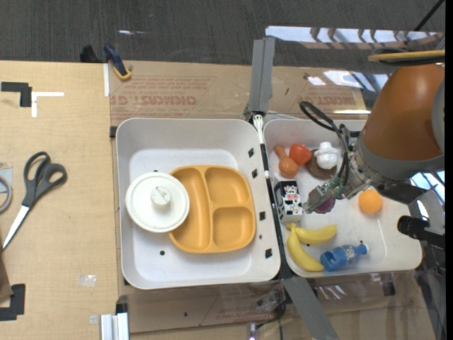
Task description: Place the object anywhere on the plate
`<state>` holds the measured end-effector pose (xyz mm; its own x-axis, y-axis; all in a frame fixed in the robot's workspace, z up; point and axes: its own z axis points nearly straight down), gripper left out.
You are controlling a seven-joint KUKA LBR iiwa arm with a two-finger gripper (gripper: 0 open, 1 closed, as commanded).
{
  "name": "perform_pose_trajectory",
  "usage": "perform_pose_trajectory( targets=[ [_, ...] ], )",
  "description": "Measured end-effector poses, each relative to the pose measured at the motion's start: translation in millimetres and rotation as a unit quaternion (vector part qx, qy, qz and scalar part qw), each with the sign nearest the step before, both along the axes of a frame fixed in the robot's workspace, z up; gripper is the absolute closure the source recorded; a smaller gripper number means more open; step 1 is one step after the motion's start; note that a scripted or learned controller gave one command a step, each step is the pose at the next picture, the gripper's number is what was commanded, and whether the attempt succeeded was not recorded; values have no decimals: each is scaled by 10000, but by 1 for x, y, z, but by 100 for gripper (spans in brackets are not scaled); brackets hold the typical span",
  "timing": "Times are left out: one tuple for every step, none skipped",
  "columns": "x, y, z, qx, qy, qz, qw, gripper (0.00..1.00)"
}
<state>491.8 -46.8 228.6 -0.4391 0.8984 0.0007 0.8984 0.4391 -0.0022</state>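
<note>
Tool (324, 198) low in right bin (396, 257) beside purple object (325, 203), grip state impossible to tell; nothing yet on yellow divided plate (212, 207) in left bin (134, 261); pick and transfer remaining.

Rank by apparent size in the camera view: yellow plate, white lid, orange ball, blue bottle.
1. Yellow plate, three compartments, clearly largest.
2. White lid, round, overlapping the plate's left edge.
3. Blue bottle, lying on its side.
4. Orange ball, smallest.
</note>
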Motion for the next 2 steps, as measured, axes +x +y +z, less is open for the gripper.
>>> perform_pose_trajectory(
  targets=[
    [29, 50, -39, -6, 11, -78, 10000, 100],
    [41, 132, -39, -9, 2, 248, 9997, 100]
  ],
)
